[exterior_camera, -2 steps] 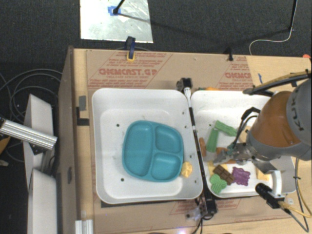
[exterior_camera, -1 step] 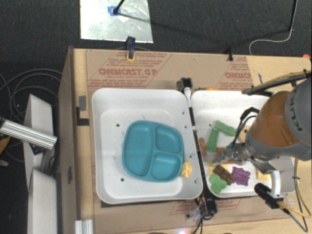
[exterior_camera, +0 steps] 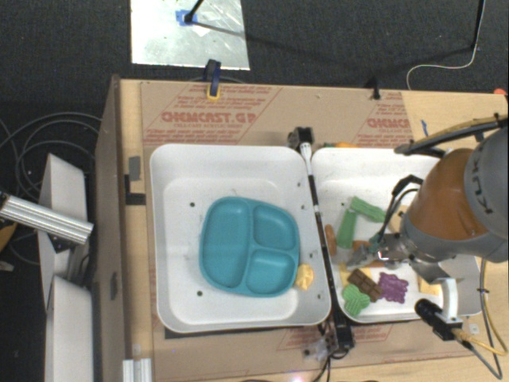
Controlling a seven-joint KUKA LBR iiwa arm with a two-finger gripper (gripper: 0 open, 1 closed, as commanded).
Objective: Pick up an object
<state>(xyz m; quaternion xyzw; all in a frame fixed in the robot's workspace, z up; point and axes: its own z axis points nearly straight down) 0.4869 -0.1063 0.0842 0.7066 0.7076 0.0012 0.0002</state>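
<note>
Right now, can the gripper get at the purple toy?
Probably yes. The purple toy lies uncovered in the right bin, just below the gripper; only the brown piece beside it crowds the approach.

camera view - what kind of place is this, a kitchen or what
Probably a robot lab bench, not a kitchen: two white bins on cardboard, a grey-and-orange arm over small toys, loose cables on dark carpet.

Grey arm [exterior_camera: 465, 213] enters from the right, orange band up, wrist angled down-left; gripper [exterior_camera: 367, 251] low, pointing left
</note>
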